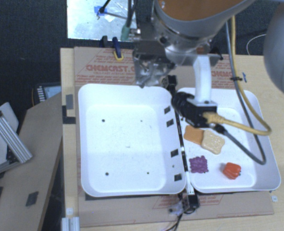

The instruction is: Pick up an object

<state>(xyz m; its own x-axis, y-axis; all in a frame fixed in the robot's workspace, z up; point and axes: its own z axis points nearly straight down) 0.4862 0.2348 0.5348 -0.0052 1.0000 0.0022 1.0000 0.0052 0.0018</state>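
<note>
Orange cracker, tan cracker, purple lump and red piece lie loose in the right bin, likely as pick candidates, while the gripper hangs just off that bin's back-left corner, apart from all four; open or closed, cannot tell.

One camera, high up, looks down at a tilt on a left shallow white plastic bin and a right shallow white plastic bin.
</note>
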